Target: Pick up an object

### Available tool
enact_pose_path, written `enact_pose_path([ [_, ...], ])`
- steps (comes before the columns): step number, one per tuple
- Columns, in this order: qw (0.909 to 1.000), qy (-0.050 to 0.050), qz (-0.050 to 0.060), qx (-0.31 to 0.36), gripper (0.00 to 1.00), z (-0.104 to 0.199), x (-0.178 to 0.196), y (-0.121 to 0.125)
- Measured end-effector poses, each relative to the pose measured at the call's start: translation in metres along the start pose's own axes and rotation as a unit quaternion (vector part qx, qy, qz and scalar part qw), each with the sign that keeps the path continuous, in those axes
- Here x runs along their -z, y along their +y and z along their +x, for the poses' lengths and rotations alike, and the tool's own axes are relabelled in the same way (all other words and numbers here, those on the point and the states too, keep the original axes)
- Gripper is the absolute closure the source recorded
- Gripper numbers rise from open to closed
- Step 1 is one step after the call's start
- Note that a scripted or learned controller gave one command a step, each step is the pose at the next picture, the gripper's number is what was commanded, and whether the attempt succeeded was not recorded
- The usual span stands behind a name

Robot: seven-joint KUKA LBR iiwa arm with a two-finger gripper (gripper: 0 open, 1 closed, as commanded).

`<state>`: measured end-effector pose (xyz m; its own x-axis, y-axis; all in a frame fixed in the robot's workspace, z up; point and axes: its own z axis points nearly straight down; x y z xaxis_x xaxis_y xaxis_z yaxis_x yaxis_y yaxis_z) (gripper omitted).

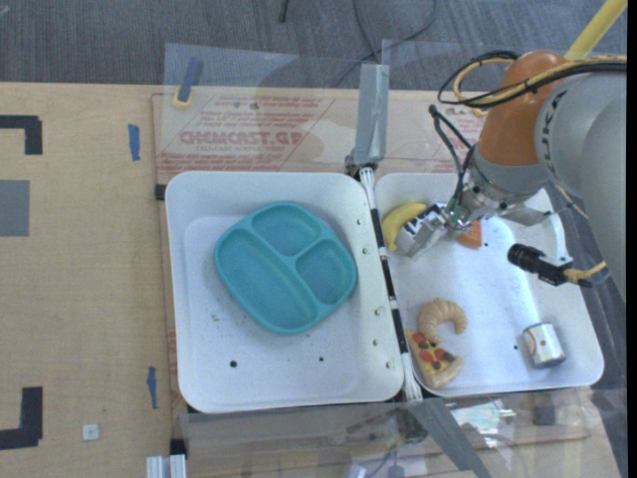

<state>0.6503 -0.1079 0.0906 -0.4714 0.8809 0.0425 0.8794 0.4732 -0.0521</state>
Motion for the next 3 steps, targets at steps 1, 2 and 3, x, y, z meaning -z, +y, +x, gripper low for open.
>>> enact_pose_path([
  [1, 0.997, 0.003, 0.003, -0.077, 0.0, 0.004, 0.0, 0.006],
  [2, 0.9993, -0.021, -0.026, -0.015, 0.0, -0.037, 0.04, -0.044],
  [3, 0.9994, -0.022, -0.027, -0.006, 0.0, -0.033, 0.008, -0.009],
])
